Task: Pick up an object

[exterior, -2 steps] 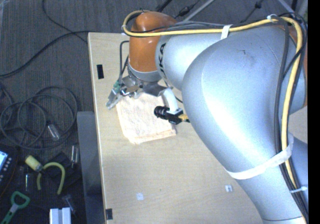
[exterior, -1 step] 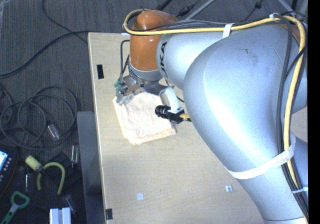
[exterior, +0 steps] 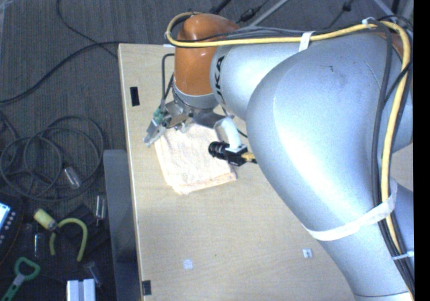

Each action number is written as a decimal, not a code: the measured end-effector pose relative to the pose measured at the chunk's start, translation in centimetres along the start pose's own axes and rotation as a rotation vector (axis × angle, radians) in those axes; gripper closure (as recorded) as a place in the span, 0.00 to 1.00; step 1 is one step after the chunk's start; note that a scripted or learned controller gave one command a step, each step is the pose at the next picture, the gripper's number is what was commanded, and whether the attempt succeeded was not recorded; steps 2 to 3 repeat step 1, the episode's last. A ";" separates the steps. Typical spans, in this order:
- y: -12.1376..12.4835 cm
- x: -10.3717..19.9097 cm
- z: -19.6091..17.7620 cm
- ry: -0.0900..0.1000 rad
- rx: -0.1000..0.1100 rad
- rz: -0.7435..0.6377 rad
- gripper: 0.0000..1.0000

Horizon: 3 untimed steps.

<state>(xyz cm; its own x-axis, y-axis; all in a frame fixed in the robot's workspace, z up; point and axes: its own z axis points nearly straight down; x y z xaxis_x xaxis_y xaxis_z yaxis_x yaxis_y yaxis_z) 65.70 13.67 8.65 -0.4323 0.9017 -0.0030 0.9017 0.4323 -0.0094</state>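
step: arm is reaching over the bench [exterior: 201, 252] toward the cloth [exterior: 195, 162], grasp apparently not made yet
gripper [exterior: 163, 125]: sitting at cloth's upper-left corner; grip state impossible to tell, wrist is blocking
advice: pinching a raised fold, lifting straight, since flat fabric is likely slipping
cloth: cream, towel-like nubby weave, limp, rumpled rectangle lying on pale wood
arm: smooth grey shell, glossy orange band [exterior: 198, 58], yellow cable [exterior: 269, 39] running along

The grey arm [exterior: 316, 132] covers the bench's [exterior: 195, 239] right side and runs off the right edge. The gripper [exterior: 164, 121] is small and blurred. The cloth's [exterior: 191, 162] upper right edge perhaps lies beneath it.
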 end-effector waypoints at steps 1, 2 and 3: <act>-0.1 0.0 -0.6 0.001 0.004 0.001 1.00; -0.1 0.0 -0.6 0.001 0.004 0.001 1.00; -0.1 0.0 -0.6 0.001 0.004 0.001 1.00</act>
